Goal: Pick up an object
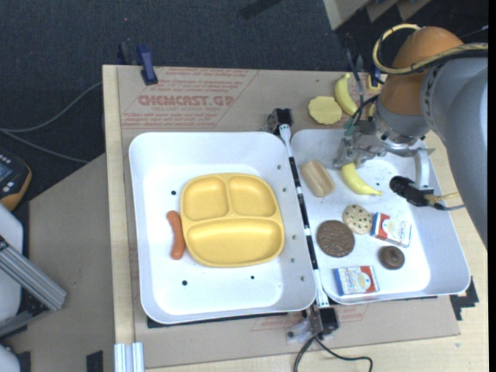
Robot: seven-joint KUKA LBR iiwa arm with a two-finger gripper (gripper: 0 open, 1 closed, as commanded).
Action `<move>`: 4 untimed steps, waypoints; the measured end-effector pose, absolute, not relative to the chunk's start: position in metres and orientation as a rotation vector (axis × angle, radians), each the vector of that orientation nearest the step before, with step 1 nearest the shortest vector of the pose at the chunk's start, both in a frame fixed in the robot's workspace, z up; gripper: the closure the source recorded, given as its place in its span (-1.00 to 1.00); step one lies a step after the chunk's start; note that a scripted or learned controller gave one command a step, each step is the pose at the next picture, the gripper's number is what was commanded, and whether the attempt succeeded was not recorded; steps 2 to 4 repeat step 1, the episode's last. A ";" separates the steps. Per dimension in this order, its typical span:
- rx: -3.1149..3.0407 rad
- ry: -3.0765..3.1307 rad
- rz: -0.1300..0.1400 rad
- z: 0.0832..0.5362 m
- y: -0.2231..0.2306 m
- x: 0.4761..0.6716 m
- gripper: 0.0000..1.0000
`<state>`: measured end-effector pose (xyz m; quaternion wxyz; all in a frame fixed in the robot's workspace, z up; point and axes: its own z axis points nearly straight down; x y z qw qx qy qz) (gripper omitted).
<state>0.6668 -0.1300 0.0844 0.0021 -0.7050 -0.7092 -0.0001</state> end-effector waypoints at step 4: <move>-2.215 -2.229 -0.008 0.192 -0.070 0.605 1.00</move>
